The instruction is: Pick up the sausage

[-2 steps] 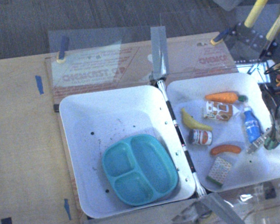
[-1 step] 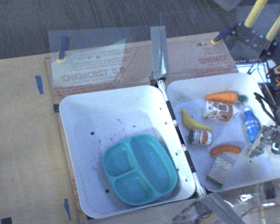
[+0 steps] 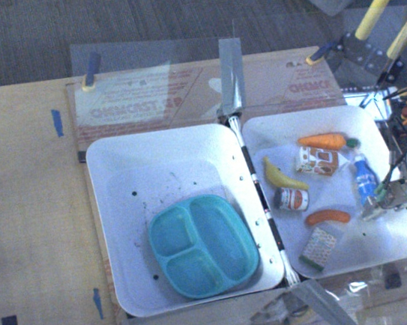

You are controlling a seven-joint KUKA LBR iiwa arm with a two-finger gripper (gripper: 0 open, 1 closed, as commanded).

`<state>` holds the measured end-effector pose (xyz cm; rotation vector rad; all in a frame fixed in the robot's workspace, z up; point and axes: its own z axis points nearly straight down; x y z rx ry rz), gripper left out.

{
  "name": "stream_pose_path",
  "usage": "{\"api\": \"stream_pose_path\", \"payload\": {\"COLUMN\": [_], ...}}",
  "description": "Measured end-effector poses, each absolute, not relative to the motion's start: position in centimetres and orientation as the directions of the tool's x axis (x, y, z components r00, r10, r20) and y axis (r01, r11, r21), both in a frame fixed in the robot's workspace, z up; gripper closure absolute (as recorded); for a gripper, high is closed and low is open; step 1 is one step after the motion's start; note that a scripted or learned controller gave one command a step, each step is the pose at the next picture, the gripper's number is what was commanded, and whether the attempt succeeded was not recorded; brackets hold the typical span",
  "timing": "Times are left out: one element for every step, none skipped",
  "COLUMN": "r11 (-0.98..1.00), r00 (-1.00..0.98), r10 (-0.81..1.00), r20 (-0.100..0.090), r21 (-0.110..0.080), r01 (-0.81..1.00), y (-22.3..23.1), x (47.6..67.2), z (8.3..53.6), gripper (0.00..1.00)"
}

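Note:
The sausage [image 3: 327, 217], a short orange-red link, lies on the floor of the right bin [image 3: 397, 239], in its lower middle. My gripper [image 3: 374, 206] reaches in from the right edge and sits low in that bin. It is a short way right of the sausage and apart from it, just below the blue bottle [image 3: 363, 178]. Nothing shows in its grasp.
The right bin also holds a carrot [image 3: 323, 141], a small carton [image 3: 318, 160], a banana [image 3: 282, 176], a can [image 3: 292, 198] and a green patterned packet [image 3: 319, 248]. A teal divided plate [image 3: 202, 246] lies in the left bin [image 3: 115, 179].

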<state>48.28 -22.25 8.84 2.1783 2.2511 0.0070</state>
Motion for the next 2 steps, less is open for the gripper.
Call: {"api": "stream_pose_path", "payload": {"r11": [0.478,0.815], "r00": [-0.478,-0.815], "r10": [0.879,0.58], "r20": [-0.009,-0.011], "r21": [0.006,0.003], "r01": [0.879,0.58], "y": [-22.19,-22.46], "x": [48.26,48.32], "z": [8.88,8.9], "gripper": [1.0,1.0]}}
